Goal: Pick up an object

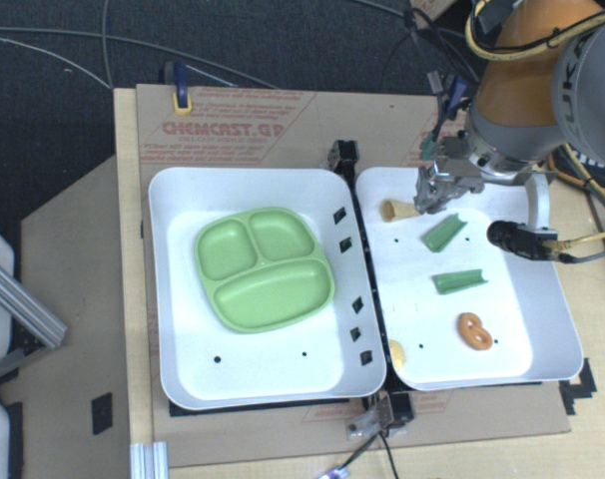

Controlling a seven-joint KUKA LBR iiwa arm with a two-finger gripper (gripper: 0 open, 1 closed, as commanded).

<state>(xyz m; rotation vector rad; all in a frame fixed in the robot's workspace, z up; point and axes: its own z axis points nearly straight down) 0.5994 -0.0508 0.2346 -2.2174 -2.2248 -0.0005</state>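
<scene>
Across the camera view, listed from the right bin (557,312) as landmark: gripper (434,194) low over its far-left part, whether shut or apart cannot be told. Just left of the gripper, a small tan piece (394,210); just below-right, an upper green block (443,234); nearer centre, a lower green block (459,281); toward the near edge, a pretzel (473,330) — plus a yellow bit (394,351) at the near-left corner. Left of the right bin, a green divided plate (265,267). Advice: centre squarely over one piece — descend straight, close only once it sits between.
</scene>
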